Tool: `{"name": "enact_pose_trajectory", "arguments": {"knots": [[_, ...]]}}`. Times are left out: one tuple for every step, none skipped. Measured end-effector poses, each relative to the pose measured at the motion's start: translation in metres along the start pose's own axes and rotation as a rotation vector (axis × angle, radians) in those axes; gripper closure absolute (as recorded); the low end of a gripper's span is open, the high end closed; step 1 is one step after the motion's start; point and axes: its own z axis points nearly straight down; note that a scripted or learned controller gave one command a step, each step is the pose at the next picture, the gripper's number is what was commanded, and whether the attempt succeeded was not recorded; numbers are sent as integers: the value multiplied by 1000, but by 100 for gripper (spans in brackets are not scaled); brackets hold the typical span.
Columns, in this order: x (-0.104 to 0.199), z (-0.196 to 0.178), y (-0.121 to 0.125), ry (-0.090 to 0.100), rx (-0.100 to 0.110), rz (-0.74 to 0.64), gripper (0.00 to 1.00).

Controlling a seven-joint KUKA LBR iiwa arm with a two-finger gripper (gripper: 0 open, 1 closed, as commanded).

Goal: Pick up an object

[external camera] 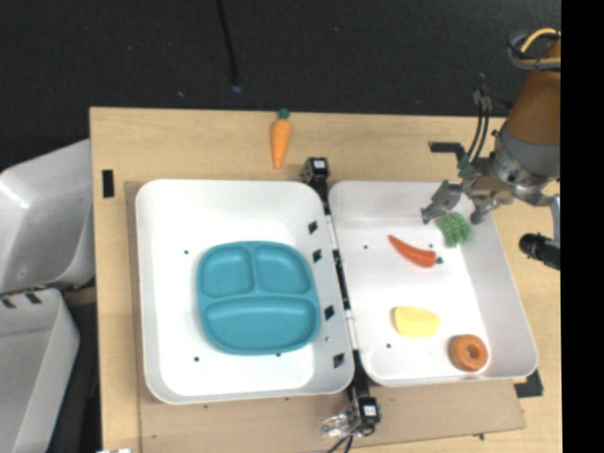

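In the right bin (500, 281) lie a green broccoli-like piece (456, 230), a red chili pepper (412, 250), a yellow lump (415, 322) and a brown doughnut (468, 352). My gripper (459, 211) hangs over the bin's far right part, just above the green piece. Its two fingers are spread open, one on each side above the green piece, and nothing sits between them.
A blue divided plate (257, 297) rests in the left bin (156, 253). An orange carrot (280, 140) lies on the bench behind the bins. Small black clips run along the seam between the bins (332, 253).
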Motion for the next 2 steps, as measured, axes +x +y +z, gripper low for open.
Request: {"name": "enact_pose_trajectory", "arguments": {"knots": [[1, -9, 3, -3, -14, -4, 0], [-1, 52, 8, -3, -10, -4, 0]]}}
